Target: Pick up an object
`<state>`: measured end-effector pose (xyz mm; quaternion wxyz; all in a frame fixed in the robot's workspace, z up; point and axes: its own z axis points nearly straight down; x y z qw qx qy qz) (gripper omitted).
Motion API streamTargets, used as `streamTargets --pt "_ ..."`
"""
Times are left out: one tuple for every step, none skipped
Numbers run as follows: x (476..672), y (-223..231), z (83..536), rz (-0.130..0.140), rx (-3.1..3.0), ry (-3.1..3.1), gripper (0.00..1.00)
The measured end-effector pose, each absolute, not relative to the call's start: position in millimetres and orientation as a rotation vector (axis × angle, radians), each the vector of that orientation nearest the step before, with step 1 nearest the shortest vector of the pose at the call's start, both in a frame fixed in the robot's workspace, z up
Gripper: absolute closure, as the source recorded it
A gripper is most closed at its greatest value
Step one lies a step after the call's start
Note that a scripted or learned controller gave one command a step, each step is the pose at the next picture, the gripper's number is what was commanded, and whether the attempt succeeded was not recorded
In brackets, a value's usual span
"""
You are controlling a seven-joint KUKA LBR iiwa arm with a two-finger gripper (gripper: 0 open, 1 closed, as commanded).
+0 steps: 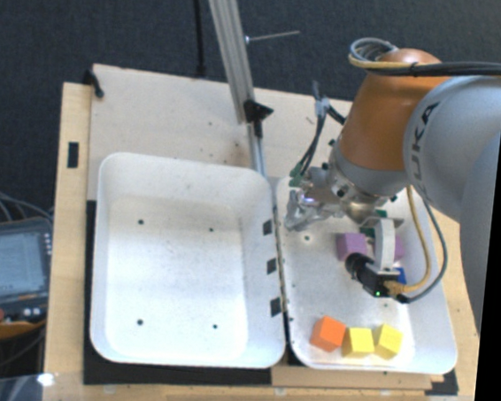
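My gripper [301, 211] hangs below the grey and orange wrist, over the far left part of the right bin [428, 334], close to the wall between the bins. Nothing shows between its metal fingers. A purple block [351, 245] lies just right of the gripper, partly hidden by the wrist's cabling. Along the bin's near edge sit an orange block [328, 333], a yellow block [360, 341] and a second yellow block [390, 341] in a row.
The left bin [182, 259] stands beside the right one, sharing a raised rim [275, 260]. A slanted metal pole [234, 60] rises behind the bins. A teach pendant [7, 268] lies off the bench at the left.
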<state>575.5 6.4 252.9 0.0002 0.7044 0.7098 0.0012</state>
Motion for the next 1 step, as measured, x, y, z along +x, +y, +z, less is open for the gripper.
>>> streamTargets --pt "586.0 67.0 243.9 0.002 2.213 2.229 1.00"
